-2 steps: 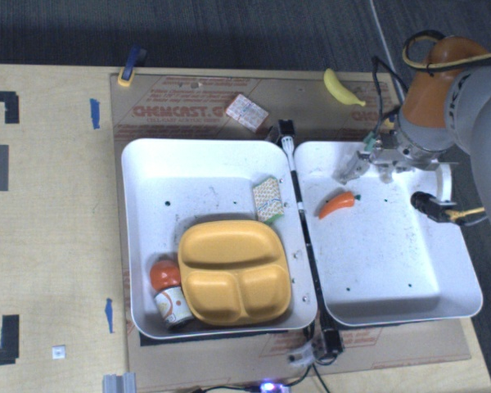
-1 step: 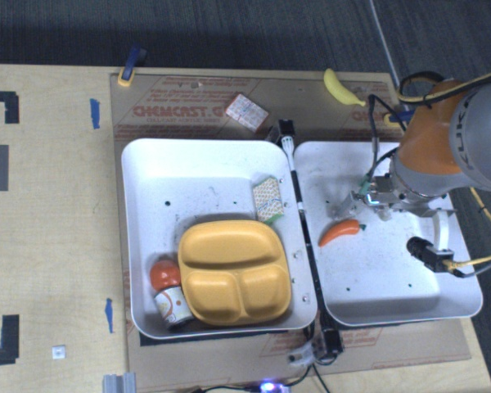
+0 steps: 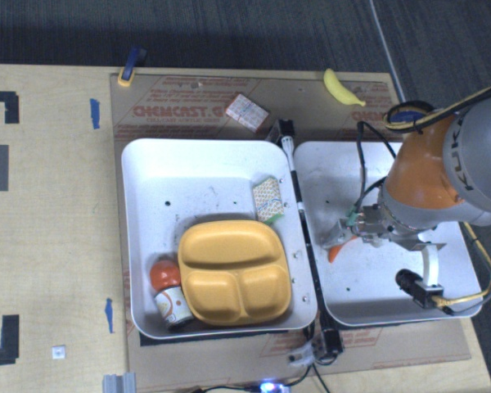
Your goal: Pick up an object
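Observation:
My gripper (image 3: 350,229) hangs low over the left part of the right bin (image 3: 376,305), at the end of the grey and orange arm (image 3: 430,178). A small orange piece (image 3: 334,253) lies on the bin floor just below and left of it; I cannot see whether they touch. In the left bin (image 3: 147,219) a yellow divided tray (image 3: 233,270) lies at the front. A red ball-like thing (image 3: 164,274) and a white and orange can (image 3: 173,304) sit at its left. A small patterned packet (image 3: 268,198) lies behind the tray.
A yellow banana (image 3: 342,88) and a small patterned box (image 3: 245,111) lie on the cardboard behind the bins. A blue clamp (image 3: 131,65) sits at the back left corner. A black part with a yellow cable (image 3: 417,288) hangs over the right bin's front.

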Action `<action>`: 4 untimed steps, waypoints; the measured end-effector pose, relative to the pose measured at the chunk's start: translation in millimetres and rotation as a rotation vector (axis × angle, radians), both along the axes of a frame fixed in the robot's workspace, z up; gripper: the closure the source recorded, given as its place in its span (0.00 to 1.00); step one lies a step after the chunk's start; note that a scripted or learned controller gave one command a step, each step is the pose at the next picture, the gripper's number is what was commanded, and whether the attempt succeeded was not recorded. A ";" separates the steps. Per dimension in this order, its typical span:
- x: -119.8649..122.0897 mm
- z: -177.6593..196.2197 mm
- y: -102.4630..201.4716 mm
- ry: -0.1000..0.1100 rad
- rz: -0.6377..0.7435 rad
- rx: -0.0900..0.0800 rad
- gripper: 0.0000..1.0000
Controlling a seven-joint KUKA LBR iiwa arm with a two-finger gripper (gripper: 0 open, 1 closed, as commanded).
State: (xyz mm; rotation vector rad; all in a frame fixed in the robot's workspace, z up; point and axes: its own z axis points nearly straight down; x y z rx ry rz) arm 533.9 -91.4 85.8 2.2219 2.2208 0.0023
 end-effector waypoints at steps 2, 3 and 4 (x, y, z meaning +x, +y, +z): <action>-54.0 98.9 68.3 0.000 0.002 -0.001 1.00; -53.8 98.9 90.4 -0.001 0.002 -0.001 1.00; -54.4 98.8 39.1 -0.001 0.000 -0.002 1.00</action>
